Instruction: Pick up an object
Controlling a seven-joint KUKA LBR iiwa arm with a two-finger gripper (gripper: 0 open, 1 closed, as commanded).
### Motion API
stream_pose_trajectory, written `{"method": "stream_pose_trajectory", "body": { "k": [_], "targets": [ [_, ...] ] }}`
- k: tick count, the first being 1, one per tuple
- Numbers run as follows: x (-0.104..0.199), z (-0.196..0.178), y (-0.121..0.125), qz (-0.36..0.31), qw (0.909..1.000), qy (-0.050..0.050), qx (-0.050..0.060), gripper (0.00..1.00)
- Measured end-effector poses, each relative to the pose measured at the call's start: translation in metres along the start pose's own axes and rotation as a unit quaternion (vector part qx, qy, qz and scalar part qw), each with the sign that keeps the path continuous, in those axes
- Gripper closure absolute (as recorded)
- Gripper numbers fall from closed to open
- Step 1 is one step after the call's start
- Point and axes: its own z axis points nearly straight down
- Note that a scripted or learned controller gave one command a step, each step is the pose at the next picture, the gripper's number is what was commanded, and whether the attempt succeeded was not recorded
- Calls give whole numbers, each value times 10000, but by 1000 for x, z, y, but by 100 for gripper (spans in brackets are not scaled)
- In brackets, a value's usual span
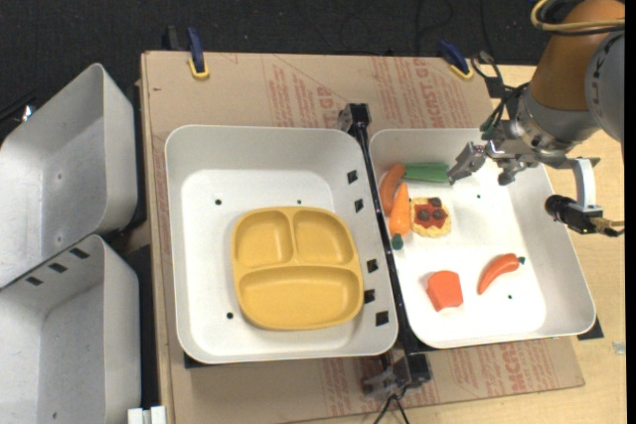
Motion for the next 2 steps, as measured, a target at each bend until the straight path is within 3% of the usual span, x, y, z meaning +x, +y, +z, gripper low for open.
{"method": "stream_pose_trajectory", "body": {
  "k": [1, 2],
  "targets": [
    [1, 53, 0, 6, 10000, -3, -11, 0],
    [1, 39, 1, -3, 10000, -11, -37, 100]
  ]
}}
